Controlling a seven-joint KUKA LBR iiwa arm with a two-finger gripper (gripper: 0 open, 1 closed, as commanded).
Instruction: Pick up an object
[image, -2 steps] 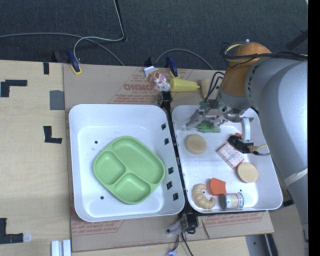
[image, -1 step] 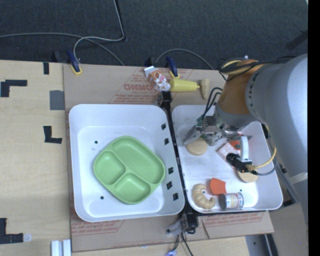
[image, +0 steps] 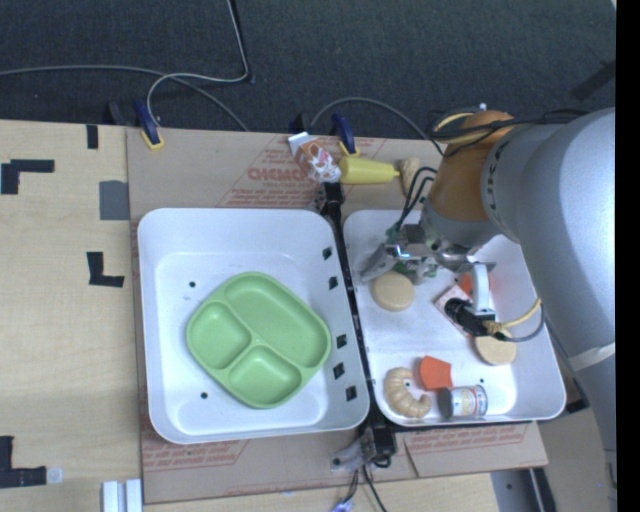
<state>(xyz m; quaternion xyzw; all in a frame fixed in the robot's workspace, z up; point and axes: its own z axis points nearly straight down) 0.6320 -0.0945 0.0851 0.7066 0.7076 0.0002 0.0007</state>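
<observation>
Reaching in from the right, the grey arm (image: 560, 220) takes up most of that side, its orange band (image: 462, 185) hanging over the far edge of the right bin (image: 525, 392). Under everything lies the wooden bench (image: 50, 300), with a sheet of brown cardboard (image: 230, 170) spread beneath the two bins. The left bin (image: 170, 250) sits beside the right one, their inner walls touching. A green plate (image: 258, 340) with three compartments lies flat in the middle of the left bin, turned at a slant.

The gripper (image: 398, 252) is low in the far left part of the right bin, and I cannot tell whether it is released or clenched; nothing shows as grasped in it. A tan disc (image: 393, 292) lies on the bin floor just beside the gripper, on its near side. A croissant (image: 407, 393) rests by the near wall, with an orange block (image: 435, 372) touching it and a small jar (image: 463, 402) lying on its side next to both. A second tan disc (image: 495, 350) lies nearer the right wall. Beyond the bins, on the cardboard, lie a yellow thing (image: 368, 172) and a small packet (image: 316, 156).
</observation>
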